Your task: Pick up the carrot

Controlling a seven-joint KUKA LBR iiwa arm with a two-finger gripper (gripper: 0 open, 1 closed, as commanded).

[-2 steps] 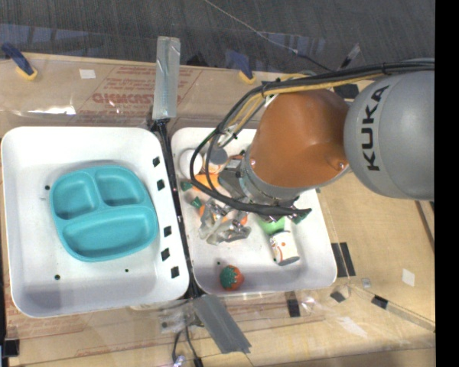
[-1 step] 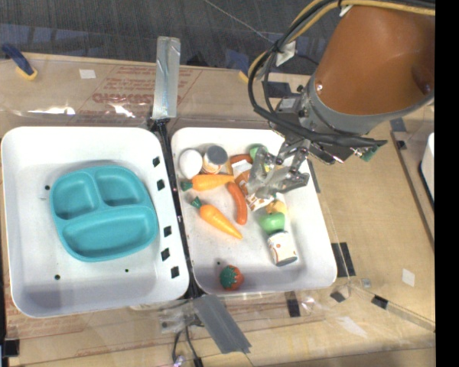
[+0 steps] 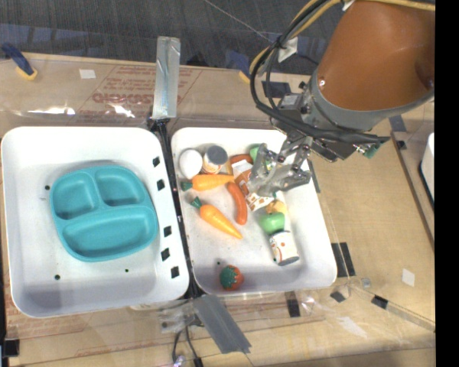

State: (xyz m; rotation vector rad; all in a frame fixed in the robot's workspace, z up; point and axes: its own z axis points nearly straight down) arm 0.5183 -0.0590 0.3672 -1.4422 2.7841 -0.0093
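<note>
Two orange carrots with green tops lie in the right bin (image 3: 321, 228). One carrot (image 3: 213, 182) lies level near the bin's left wall. The other carrot (image 3: 219, 220) lies slantwise just below it. My gripper (image 3: 274, 176) hangs low over the bin's upper right part, to the right of both carrots and apart from them. It sits above a small pile of toy food, with a red and white item (image 3: 256, 198) just under it. No carrot is in it.
Also in the right bin are a red chili (image 3: 238, 203), a white egg (image 3: 190, 160), a small can (image 3: 216, 159), a green pear (image 3: 272, 222), a little bottle (image 3: 284, 248) and a strawberry (image 3: 230, 277). The left bin (image 3: 23, 281) holds a teal divided plate (image 3: 103, 212).
</note>
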